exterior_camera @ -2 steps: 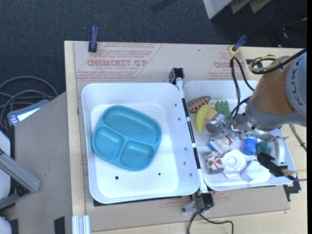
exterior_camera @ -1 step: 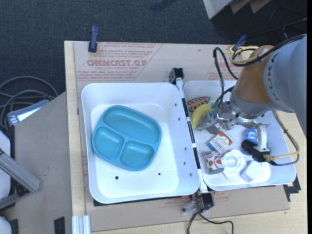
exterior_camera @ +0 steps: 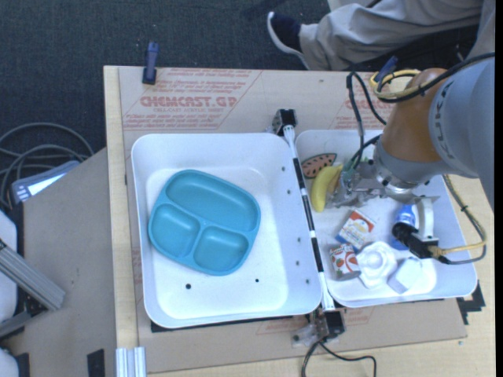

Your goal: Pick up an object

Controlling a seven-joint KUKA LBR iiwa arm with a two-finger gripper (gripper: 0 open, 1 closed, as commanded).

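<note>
Near edge: white cap-like pieces point(exterior_camera: 377, 261) and a pale block point(exterior_camera: 409, 275) lie at the front of the right bin point(exterior_camera: 460, 234), nearest the camera and below the pincer in the camera view.
Pincer: the pincer point(exterior_camera: 351, 187) hangs low in the right bin, under the grey arm point(exterior_camera: 464, 116) with its orange band point(exterior_camera: 409, 128); whether it is apart or together, I cannot tell.
Task's thing: the banana point(exterior_camera: 323, 187) is the likeliest pick, lying in the right bin against its left wall.
Key relation: the banana is just beside the pincer, on the side away from the arm, toward the divider between the bins; I cannot tell whether they touch.
Long axis: the banana runs from its far end down toward the camera, roughly along the divider and across the line from pincer to fruit.
Other things close by: a reddish slice-shaped toy point(exterior_camera: 317, 163) beyond the banana; a small red-and-white packet point(exterior_camera: 355, 228) just on the near side of the pincer; a second packet point(exterior_camera: 343, 260) nearer still; a blue-and-white item point(exterior_camera: 407, 213) under the arm's side.
Left bin: the left bin point(exterior_camera: 157, 159) holds a blue divided plate point(exterior_camera: 204, 221), well apart from the pincer, past the divider.
Counter: the counter point(exterior_camera: 189, 100) carries both bins.
Judgement: a short shift toward the divider and a grip across the banana's width looks the simplest move; the wall leaves little room.
</note>
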